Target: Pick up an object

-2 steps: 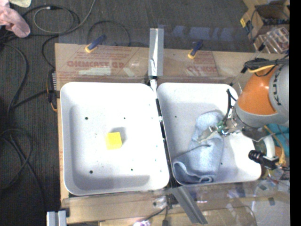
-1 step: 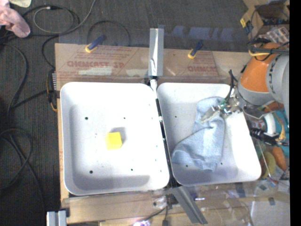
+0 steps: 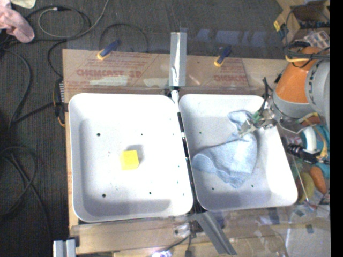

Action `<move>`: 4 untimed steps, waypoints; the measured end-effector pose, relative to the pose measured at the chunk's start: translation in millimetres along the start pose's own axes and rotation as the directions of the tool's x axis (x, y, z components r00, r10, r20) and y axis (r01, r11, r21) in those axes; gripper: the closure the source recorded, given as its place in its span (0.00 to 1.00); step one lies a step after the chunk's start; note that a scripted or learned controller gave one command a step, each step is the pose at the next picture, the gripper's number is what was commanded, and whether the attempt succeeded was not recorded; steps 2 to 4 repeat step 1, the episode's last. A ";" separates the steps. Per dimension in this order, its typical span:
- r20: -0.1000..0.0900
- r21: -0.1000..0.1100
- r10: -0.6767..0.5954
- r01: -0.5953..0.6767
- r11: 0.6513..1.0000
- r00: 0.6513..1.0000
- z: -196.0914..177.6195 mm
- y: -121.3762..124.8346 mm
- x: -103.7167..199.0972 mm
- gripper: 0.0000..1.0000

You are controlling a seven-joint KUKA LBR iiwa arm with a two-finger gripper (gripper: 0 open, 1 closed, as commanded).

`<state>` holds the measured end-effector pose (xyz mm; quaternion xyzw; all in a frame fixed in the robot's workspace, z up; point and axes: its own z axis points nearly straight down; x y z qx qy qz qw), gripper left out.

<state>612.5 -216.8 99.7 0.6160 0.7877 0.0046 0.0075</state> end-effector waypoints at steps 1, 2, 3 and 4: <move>-0.002 0.021 0.097 -0.097 0.995 0.995 -71.3 73.7 60.5 1.00; -0.002 0.021 0.097 -0.097 0.995 0.995 -71.3 73.7 60.5 1.00; -0.002 0.021 0.097 -0.097 0.995 0.995 -71.3 73.7 60.5 1.00; -0.002 0.021 0.097 -0.097 0.995 0.995 -71.3 73.7 60.5 1.00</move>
